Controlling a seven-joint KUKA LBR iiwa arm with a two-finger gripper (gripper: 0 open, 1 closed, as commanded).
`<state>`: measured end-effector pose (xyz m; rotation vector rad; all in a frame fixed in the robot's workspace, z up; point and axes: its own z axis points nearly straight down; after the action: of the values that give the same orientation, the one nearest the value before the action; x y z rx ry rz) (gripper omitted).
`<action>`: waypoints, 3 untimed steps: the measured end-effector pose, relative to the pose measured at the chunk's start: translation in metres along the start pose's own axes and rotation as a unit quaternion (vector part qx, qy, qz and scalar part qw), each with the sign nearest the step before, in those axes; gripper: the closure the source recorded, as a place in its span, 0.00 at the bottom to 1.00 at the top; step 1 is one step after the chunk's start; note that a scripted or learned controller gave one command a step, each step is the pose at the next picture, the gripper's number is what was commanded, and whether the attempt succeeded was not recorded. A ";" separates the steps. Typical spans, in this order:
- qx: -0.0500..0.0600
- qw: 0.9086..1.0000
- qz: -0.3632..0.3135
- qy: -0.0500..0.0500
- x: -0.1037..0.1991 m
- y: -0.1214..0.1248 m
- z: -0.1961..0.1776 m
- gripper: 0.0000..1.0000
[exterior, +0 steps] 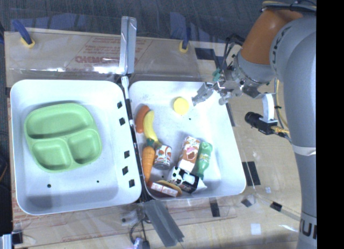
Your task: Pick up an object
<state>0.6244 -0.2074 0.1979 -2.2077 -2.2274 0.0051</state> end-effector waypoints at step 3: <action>-0.001 0.994 -0.106 -0.001 0.052 0.020 0.107 0.00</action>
<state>0.6428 -0.1554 0.0913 -1.9596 -2.4507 0.0035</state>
